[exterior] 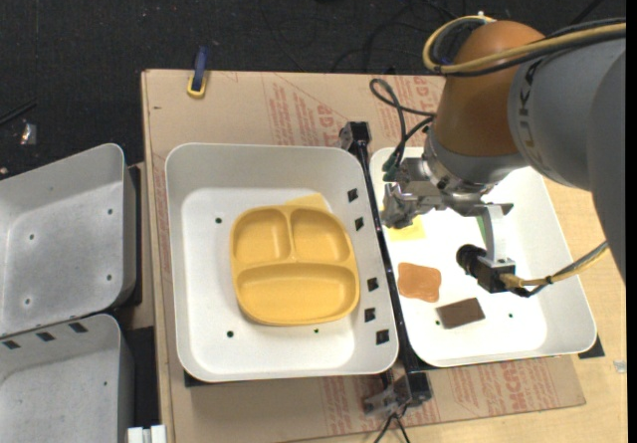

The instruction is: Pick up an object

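a: where is the gripper (406, 204) now?
b: it hangs low at the left edge of the right bin (557, 332), above a yellow piece (407, 228). if its fingers are spread or pressed together, i cannot tell.
a: and the other objects?
b: an orange piece (419, 281) and a brown block (460, 313) lie near each other in the same bin. a yellow divided tray (295, 265) lies in the left bin (199, 232).

Red printed lettering is showing on the cardboard sheet (299, 108) under the bins, reversed and illegible; partial grey letters are showing on the arm (557, 112), unreadable.
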Motion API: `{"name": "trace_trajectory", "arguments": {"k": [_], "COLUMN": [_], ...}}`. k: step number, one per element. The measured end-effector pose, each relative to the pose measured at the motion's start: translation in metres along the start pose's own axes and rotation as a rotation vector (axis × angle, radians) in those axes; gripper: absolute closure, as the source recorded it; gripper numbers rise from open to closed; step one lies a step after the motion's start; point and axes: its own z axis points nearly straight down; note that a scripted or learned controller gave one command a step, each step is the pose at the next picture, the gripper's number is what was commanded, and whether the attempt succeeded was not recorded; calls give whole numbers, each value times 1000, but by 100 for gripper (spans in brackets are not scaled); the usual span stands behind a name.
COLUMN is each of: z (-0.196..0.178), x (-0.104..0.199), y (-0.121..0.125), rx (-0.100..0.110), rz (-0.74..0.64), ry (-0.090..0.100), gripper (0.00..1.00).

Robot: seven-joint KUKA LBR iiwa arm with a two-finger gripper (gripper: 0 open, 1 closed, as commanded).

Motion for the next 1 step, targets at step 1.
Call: {"name": "trace_trajectory", "arguments": {"k": [1], "z": [0], "x": [56], "y": [-11], "rx": [0], "rz": [1], "ry": [-1], "gripper": [100]}}
